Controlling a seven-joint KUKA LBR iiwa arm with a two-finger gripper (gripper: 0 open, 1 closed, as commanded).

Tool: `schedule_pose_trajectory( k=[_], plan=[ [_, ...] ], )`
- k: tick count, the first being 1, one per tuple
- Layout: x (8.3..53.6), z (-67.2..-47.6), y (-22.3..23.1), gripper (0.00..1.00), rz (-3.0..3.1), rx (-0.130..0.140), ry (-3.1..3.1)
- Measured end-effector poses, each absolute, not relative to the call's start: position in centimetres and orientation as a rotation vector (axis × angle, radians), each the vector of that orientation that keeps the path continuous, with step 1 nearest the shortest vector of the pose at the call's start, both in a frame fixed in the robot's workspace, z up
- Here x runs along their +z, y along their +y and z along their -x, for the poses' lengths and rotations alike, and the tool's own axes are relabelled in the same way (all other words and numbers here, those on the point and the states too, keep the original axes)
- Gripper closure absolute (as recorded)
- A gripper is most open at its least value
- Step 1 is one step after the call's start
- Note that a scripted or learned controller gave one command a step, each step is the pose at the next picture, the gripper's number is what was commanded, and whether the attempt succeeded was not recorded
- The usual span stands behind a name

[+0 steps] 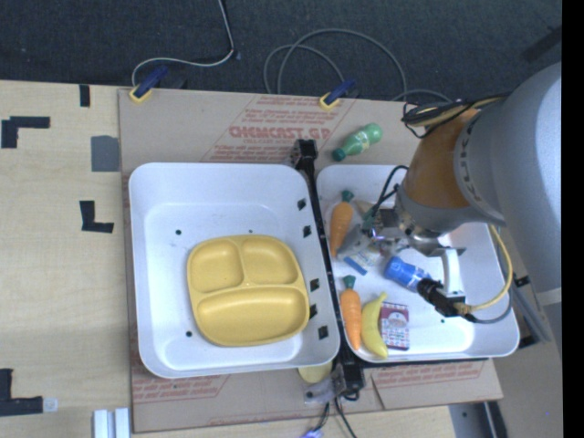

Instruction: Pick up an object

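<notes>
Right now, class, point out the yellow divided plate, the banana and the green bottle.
yellow divided plate point(246, 290): camera view, on its large front compartment.
banana point(372, 327): camera view, on the middle of its curved body.
green bottle point(358, 141): camera view, on the middle of its body, outside the bins.

Dark carpet floor point(109, 16), pale wooden bench point(55, 272), brown cardboard sheet point(228, 126).
</notes>
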State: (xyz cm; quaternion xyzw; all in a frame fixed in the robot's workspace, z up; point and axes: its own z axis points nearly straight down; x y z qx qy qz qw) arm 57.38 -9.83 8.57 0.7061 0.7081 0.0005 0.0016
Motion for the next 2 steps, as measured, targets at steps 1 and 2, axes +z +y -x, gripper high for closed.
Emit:
schedule_pose_trajectory(
  k=[1,2],
  plan=[
    [9.6,-57.2,-9.8,1.0,-2.218,0.003,2.22],
    [21.1,-56.3,-1.8,1.0,-2.208,0.012,2.23]
  ],
)
